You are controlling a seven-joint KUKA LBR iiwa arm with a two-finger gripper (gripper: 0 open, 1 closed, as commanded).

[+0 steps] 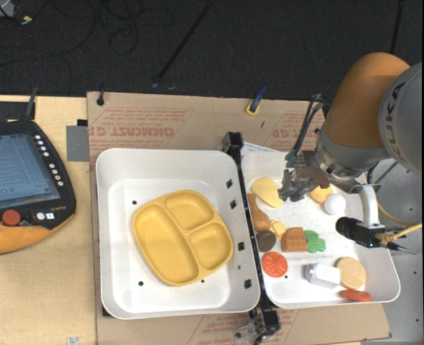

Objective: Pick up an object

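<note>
Claw (pixel 292 190), grip state unclear, hangs over the right bin (pixel 384 293); yellow piece (pixel 266 191) at its nine o'clock, white ball (pixel 334 204) at three.

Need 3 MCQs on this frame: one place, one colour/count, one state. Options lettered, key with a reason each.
1. Where does the yellow divided plate lie?
A. left bin
B. right bin
C. on the bench outside the bins

2. How many compartments does the plate have?
A. two
B. three
C. five

3. Where is the gripper?
A. over the left bin
B. over the tablet
C. over the right bin, near the toy food

Key:
1 A, it sits inside the left bin.
2 B, ridges split it into three wells.
3 C, it hangs over the right bin beside a pale yellow piece.
</note>
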